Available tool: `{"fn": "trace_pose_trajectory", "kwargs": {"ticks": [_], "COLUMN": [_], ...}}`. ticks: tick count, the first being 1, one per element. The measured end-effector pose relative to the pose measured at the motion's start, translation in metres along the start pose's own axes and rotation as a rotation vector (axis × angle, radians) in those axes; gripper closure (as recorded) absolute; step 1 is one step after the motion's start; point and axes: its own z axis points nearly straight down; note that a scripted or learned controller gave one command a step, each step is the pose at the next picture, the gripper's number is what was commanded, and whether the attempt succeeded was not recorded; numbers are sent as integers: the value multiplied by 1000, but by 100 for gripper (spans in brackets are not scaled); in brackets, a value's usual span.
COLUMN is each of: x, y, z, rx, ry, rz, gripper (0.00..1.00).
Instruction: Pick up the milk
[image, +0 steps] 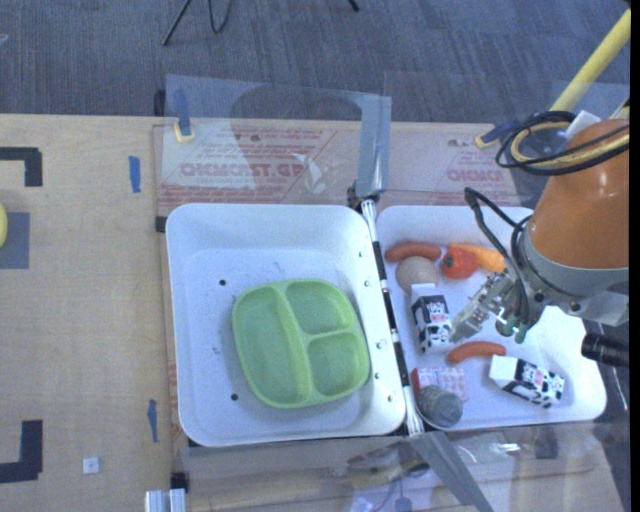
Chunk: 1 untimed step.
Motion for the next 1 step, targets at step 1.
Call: {"fn": "trace_pose_trajectory", "kwargs": {"ticks": [1], "x": [35], "y": [45], "z": [22], "rx": [2], "ry": [4], "rz": [-59], "gripper": [100]}}
